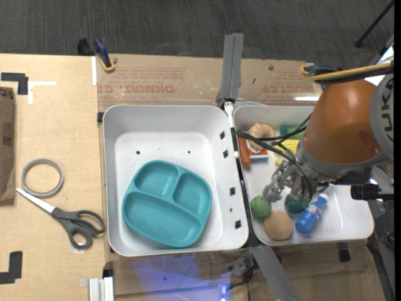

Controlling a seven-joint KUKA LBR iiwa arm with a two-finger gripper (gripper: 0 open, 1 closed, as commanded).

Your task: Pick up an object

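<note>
- Far left on the wooden bench (56, 137): a brown paper bag (6, 144) at the picture's edge, a roll of clear tape (42, 177) lying flat, and grey-handled scissors (62, 217) just below it, blades pointing up-left.
- Left bin (116, 143): white, shallow, holding a teal divided plate (166, 203) with three compartments, resting toward the bin's lower half.
- Between the bins: a grey bar (232, 64) running up from the shared wall, over brown cardboard (163, 80).
- Right bin (351, 224): a red stick-like object (244, 153) near the left wall, a tan shell-like item (263, 130) near the top, something yellow (289, 146) and something green (289, 130) beside it, partly hidden by the arm.
- Lower part of the right bin: a green ball (260, 206), a tan egg-shaped object (279, 226) just below it, and a small blue bottle (311, 215) with a white label, lying tilted to their right.
- Gripper (285, 190): lowered into the right bin, metal fingers just above and between the green ball and the blue bottle, near a dark green object (294, 202); whether spread or closed, cannot tell.
- Arm (344, 127): orange band and grey body covering the bin's upper right.
</note>
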